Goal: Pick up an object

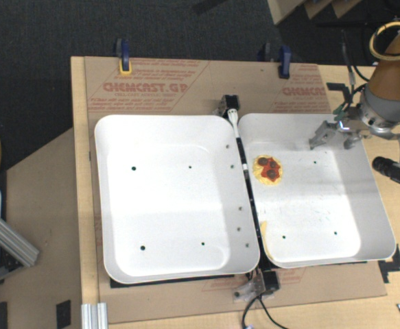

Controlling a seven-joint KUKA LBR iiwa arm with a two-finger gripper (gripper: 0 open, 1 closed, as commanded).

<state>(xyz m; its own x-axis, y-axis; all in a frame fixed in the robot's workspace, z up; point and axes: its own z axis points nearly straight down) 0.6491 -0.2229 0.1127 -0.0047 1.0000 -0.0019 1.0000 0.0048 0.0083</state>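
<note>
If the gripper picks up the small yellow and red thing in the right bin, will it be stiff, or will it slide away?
The yellow and red object looks flat and small, so probably light. Lying low on the smooth right bin floor, it may slide when nudged. It seems unlikely to roll. Stiffness is unclear.

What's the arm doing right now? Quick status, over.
Tool over right bin, far right corner, nothing held. Yellow-red toy lies at bin's left side, apart from tool. Nothing between them.

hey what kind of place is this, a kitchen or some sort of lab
Most likely a robotics lab bench: a grey and orange robot arm reaches over two shallow white plastic bins on a brown board held by blue clamps.
</note>
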